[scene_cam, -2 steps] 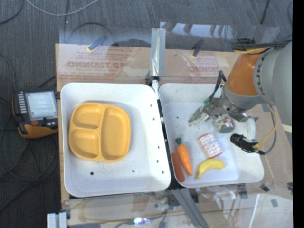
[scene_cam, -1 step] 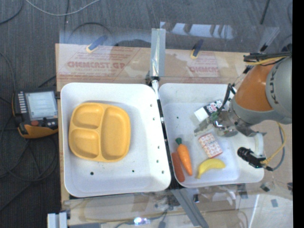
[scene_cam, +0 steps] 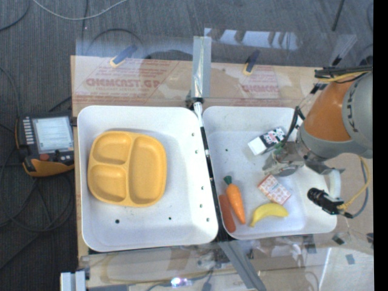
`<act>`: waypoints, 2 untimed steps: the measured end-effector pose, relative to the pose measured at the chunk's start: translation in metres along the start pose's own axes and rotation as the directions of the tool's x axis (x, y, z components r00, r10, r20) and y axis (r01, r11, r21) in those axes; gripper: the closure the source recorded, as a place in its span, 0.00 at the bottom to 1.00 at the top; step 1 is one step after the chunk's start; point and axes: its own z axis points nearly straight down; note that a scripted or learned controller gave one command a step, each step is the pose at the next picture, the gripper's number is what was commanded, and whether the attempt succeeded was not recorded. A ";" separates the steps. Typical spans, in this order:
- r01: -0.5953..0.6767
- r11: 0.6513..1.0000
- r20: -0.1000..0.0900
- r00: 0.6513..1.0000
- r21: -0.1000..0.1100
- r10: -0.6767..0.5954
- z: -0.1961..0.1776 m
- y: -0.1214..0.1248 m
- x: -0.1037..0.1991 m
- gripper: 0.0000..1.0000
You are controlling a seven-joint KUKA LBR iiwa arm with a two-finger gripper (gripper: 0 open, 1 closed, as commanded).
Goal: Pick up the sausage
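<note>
The left bin (scene_cam: 97,223) holds a yellow tray (scene_cam: 127,167) with three sections, sitting toward the bin's left side. In the right bin (scene_cam: 233,123), the brownish-red sausage (scene_cam: 227,213) lies by the near left corner, right along the left wall, touching the orange carrot (scene_cam: 236,201) beside it, with a yellow banana (scene_cam: 268,213) near the front edge, a small checkered packet (scene_cam: 274,189) just behind the banana, and a white box (scene_cam: 266,141) with black marks closer to the back edge. The gripper (scene_cam: 284,161) hangs over the right side of this bin, between the white box and the packet, well apart from the sausage, and I cannot tell how its fingers are set.
</note>
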 end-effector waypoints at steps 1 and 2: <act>0.463 0.886 -0.007 0.886 0.020 -0.463 -0.120 -0.065 0.016 1.00; 0.392 0.920 -0.007 0.920 0.021 -0.392 -0.125 -0.066 -0.008 1.00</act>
